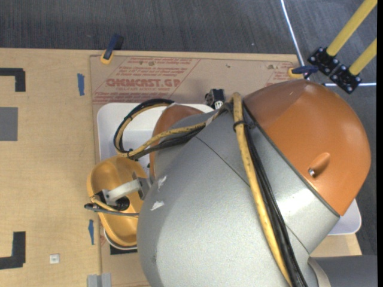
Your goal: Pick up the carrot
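The grey and orange arm (251, 184) reaches in from the right and covers most of both bins. Its orange wrist band (116, 199) hangs over the near left part of the left bin (111, 118). The gripper is hidden under the wrist, and the carrot is hidden too.
A bare strip of the left bin's white floor shows at its far left corner. A corner of the right bin (350, 220) peeks out at the right. Black and yellow cables (155, 137) loop over the left bin. Blue clamps (112, 45) hold the brown board at the back.
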You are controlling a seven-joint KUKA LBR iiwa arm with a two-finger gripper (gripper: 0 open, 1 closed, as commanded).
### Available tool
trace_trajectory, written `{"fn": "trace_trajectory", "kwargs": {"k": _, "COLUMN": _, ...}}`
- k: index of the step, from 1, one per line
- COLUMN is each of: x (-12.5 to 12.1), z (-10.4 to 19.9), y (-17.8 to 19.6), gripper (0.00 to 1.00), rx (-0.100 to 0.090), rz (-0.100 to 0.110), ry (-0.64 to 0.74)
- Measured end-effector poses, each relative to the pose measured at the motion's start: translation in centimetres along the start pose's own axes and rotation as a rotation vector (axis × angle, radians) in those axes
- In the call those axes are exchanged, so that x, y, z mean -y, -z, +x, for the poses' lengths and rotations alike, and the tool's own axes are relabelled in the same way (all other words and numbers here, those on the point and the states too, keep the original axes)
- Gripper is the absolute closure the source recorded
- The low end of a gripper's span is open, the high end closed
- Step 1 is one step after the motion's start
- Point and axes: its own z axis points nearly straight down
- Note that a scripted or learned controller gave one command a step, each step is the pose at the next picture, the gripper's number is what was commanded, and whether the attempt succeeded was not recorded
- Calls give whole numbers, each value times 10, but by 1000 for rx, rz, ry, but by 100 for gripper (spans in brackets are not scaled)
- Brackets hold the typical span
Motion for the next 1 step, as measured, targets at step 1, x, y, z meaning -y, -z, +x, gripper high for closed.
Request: {"fn": "trace_trajectory", "kwargs": {"k": 1, "x": -21, "z": 76, "y": 0, "gripper": 0, "rx": -2, "rz": -2, "ry": -11}}
